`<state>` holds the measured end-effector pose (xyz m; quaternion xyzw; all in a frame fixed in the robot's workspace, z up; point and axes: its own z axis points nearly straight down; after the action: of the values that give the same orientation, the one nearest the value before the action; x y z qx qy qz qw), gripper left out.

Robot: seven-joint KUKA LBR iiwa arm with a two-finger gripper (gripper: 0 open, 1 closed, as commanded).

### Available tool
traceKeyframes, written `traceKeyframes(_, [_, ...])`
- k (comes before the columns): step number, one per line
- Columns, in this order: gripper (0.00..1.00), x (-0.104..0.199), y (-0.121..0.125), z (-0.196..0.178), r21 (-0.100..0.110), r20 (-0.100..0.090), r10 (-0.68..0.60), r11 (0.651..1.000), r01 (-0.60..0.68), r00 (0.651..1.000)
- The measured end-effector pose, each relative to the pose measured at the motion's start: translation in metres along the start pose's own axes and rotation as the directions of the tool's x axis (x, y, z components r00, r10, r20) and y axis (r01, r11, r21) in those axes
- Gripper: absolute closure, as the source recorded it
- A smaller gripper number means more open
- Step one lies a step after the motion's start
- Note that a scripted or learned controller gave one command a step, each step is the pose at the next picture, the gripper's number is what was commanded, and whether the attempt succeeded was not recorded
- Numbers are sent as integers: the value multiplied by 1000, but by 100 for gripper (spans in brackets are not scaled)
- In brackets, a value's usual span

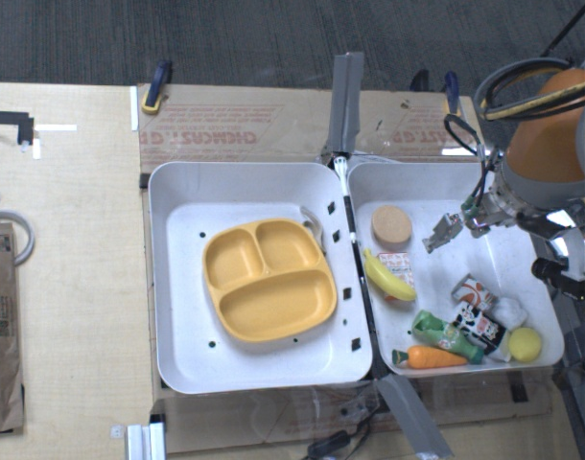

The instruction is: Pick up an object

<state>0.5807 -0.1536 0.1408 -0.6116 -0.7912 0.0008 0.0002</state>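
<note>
**Ana:** Yellow plastic came first on the far side from the gripper [444,233]: a divided plate [270,278] sat alone in the left bin [168,286], well apart from the tool and across the divider from it.

**Ben:** And nearer?

**Ana:** In the right bin [417,185], a tan round puck [391,226] lay just left of the gripper, close by. Below the puck, down and left of the tool, lay a banana [388,276], tilted along the divider.

**Ben:** Was anything directly under it?

**Ana:** Bare bin floor, as far as I could judge. The rest was crowded into the bin's near corner, below and right of the gripper: a green packet [436,331], a carrot [434,357] against the front wall, a printed carton [475,307] with some crumpled pale wrapping beside it, and a yellow ball [526,344] farthest right. I'd guess they had slid together there, since the walls hold loose things in.

**Ben:** Did it hold anything?

**Ana:** No. Nothing sat between its fingers. Whether they were parted or closed I couldn't tell; the tip was small and seen at a slant.

**Ben:** So why was it hanging there?

**Ana:** My reading was that it was poised over open floor, wrist angled down to the left, with no object chosen. The puck looked the easiest pick: nearest, and lying clear of the others.
</note>
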Motion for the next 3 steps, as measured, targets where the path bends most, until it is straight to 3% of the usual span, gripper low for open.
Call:
traceKeyframes(1, [0,-31,-62,-37,-1,0,-49,999,49,999])
traceKeyframes(2, [0,-49,-55,50,-2,-10,79,997,-79,997])
traceKeyframes(3, [0,-11,-75,48,-3,-1,409,913,-409,913])
